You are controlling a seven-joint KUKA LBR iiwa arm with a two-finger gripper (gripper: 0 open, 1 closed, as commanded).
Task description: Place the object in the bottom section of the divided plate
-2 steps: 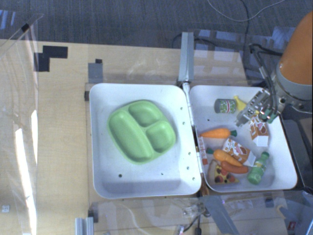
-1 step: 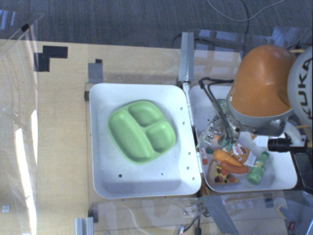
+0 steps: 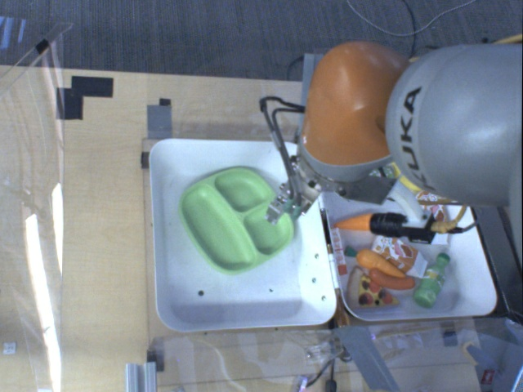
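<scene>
Left bin [image 3: 237,305], divided plate [image 3: 233,219], gripper [image 3: 286,207] overhead

We see a pale wooden desk [image 3: 98,243] carrying two shallow white bins side by side: the left bin [image 3: 237,309] and, touching its right edge, the right bin [image 3: 478,296], partly hidden by the arm. On the desk's far left corner lies a black L-shaped mark [image 3: 82,92], well apart from the bins.
</scene>
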